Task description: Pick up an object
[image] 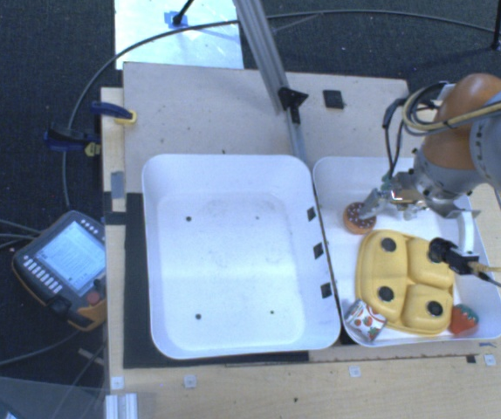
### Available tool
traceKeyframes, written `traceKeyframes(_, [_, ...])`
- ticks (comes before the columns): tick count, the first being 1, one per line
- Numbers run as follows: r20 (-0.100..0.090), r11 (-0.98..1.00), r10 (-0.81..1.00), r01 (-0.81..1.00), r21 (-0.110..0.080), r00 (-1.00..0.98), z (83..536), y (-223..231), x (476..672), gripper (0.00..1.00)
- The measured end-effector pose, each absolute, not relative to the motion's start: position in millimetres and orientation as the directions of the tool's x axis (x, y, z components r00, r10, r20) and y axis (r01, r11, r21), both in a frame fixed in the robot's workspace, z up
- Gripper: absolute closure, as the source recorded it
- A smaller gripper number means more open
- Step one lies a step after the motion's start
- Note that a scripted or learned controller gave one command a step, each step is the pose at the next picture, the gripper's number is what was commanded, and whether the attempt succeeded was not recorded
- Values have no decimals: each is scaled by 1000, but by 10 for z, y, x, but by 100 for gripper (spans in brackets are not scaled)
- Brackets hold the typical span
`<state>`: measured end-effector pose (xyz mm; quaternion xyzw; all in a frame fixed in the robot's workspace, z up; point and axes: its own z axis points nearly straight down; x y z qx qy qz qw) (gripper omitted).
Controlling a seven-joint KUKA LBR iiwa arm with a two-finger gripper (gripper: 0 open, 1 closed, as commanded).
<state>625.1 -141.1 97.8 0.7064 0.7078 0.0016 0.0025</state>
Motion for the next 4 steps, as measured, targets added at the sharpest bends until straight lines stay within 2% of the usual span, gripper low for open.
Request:
traceKeyframes(1, [0,2,1000,1000,12,-2,1075,-1396,6268,100])
traceKeyframes(2, [-1,5,1000,1000,7,-5,1724,-1395,6286,100])
traceKeyframes(3, [-1,5,1000,1000,6,-5,2173,-1394,6300,100])
traceKeyframes(4, [2,10,1000,1000,1,-10,2132,-774,6230,100])
